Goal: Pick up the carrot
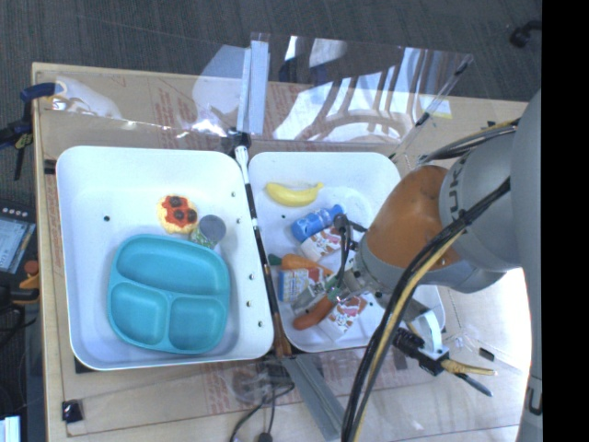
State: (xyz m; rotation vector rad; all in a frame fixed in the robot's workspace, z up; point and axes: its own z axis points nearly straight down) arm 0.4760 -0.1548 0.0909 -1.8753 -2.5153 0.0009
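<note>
The carrot (pixel 298 262), a short orange piece, lies in the right bin (pixel 368 168) near its left wall, partly under small cartons. My gripper (pixel 339 282) hangs low over the middle of that bin, just right of the carrot, among the clutter. The wrist with its orange band (pixel 414 224) covers the bin's right half. I see nothing lifted clear of the pile.
The right bin also holds a banana (pixel 294 192), a blue bottle (pixel 317 222), printed cartons (pixel 324 244) and a reddish sausage (pixel 313 314). In the left bin (pixel 83 182) are a teal divided tray (pixel 170 293), a small pizza toy (pixel 178 214) and a grey can (pixel 211 229).
</note>
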